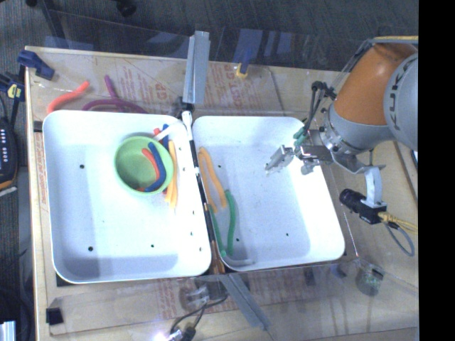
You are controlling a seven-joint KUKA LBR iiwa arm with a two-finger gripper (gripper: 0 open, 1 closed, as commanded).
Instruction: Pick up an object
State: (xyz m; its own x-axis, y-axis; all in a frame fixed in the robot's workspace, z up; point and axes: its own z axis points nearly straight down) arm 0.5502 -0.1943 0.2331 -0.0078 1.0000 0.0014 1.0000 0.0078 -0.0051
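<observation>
Green tube (229, 226) w/ orange strip (211, 178) lie at right bin's (313, 244) left wall; gripper (279, 159) hovers far right, narrow, holding nothing.

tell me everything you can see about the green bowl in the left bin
The green bowl is round, light green and looks like plastic, with a paler rim. It sits upright in the upper right part of the left bin, open side up. A red curved piece lies inside it, with something blue along its lower inner edge. Orange and yellow stick-like items rest against its right side, near the bin's wall. The gripper is over the other bin, well away.
</observation>
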